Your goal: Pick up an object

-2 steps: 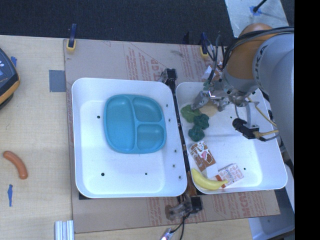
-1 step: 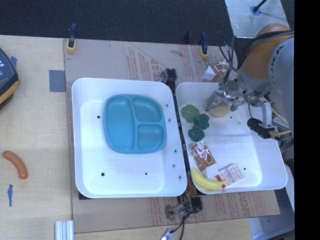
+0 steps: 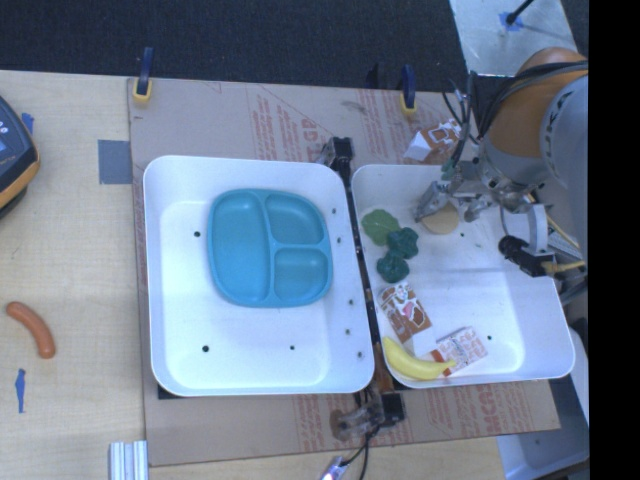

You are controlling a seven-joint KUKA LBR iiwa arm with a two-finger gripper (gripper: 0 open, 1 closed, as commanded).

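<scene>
The gripper [image 3: 445, 200] hangs low over the back part of the right bin [image 3: 520, 308], its fingers spread, with a pale round object [image 3: 440, 222] just beside one fingertip and not between them. This object looks nearly round, so I cannot tell a long axis for it. Near it lie green toy vegetables [image 3: 392, 240] (three pieces, close together). At the front edge a banana [image 3: 412, 363] lies with its long axis running left to right, and the left bin [image 3: 170, 298] carries a blue divided plate [image 3: 270, 247].

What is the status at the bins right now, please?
Gripper low in right bin, over a beige piece. No visible grasp. Green pieces close alongside.
</scene>
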